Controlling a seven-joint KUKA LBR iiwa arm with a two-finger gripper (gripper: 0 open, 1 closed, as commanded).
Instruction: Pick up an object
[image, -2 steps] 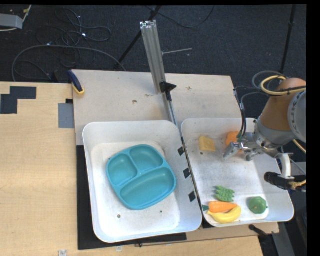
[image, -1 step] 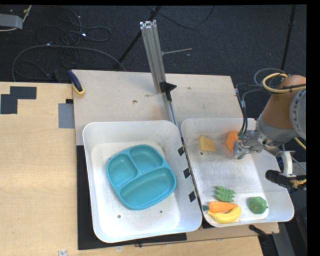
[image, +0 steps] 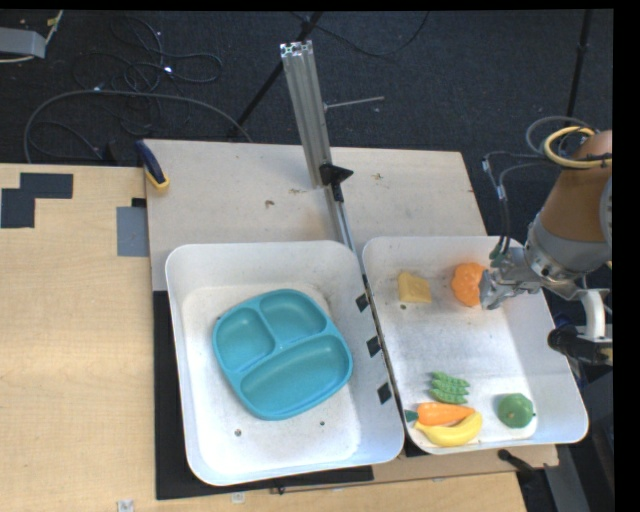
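In the right bin (image: 470, 350) lie several toy foods. An orange fruit (image: 466, 283) sits near the back, with a yellow wedge (image: 414, 289) to its left. At the front are a green leafy piece (image: 449, 386), a carrot (image: 443, 413), a banana (image: 452, 432) and a green lime (image: 515, 410). My gripper (image: 494, 285) hangs low at the back right of this bin, right beside the orange fruit and touching or nearly touching its right side. The fingers are too dark and small to read.
The left bin (image: 200, 300) holds a teal divided plate (image: 282, 351). A metal post (image: 312, 110) rises behind the bins. The arm's grey wrist and orange band (image: 580, 200) stand over the right bin's back right corner. Cables lie on the dark floor behind.
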